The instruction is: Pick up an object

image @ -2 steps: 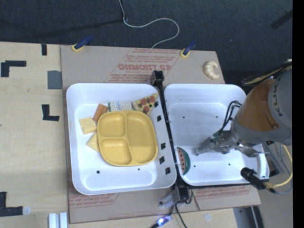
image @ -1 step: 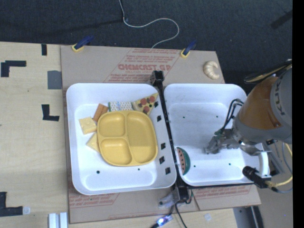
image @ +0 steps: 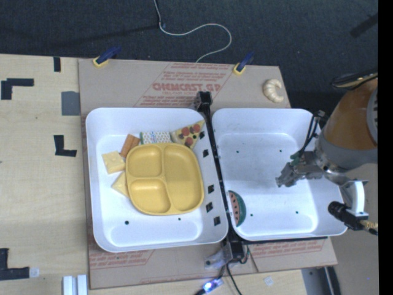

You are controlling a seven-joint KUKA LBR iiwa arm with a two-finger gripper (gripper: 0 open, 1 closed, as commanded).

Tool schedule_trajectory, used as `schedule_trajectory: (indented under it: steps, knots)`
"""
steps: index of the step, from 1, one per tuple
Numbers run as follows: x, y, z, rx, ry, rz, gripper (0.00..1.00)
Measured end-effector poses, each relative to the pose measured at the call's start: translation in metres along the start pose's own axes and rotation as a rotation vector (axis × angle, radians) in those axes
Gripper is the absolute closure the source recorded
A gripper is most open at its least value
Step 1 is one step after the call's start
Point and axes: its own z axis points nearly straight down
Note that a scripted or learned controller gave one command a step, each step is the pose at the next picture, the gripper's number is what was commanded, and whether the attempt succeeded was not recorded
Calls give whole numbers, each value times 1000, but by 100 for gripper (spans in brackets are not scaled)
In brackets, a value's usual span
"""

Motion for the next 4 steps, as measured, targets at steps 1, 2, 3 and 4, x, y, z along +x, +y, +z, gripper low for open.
schedule_trajectory:
  steps: [1,2,3,4]
  knots:
    - [-1,-1,-63,-1,0,0,100]
    - [-1,-1,-68,5,2,0,100]
    - [47,2,-73,5,3,-5,100]
    - [98,22,-72,5,3,-6,100]
